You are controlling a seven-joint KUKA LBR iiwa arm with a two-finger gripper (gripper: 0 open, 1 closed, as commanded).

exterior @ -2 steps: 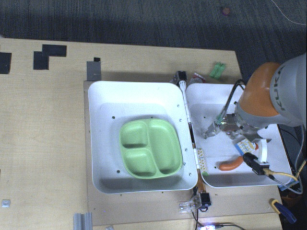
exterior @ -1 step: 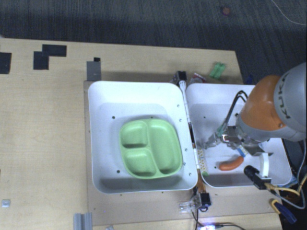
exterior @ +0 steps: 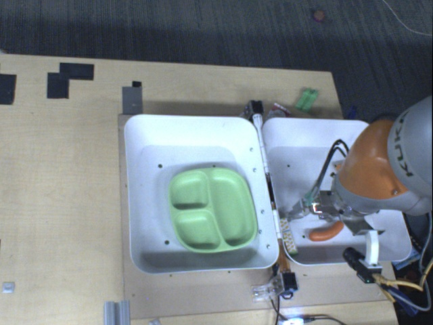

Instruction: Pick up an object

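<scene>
I am reaching in from three o'clock over the right bin (exterior: 298, 151), my orange band and wrist hanging above its lower half. My gripper (exterior: 318, 212) sits low near the bin's six o'clock wall, but my wrist covers it, so I cannot tell how it stands. An orange sausage-shaped object (exterior: 326, 233) lies on the bin floor just beside it, toward five o'clock. At nine o'clock, the left bin (exterior: 145, 181) holds a green divided plate (exterior: 212, 207).

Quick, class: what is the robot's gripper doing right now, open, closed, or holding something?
Gripper: cannot be told; it is low in the right bin, next to an orange sausage-shaped object.
</scene>
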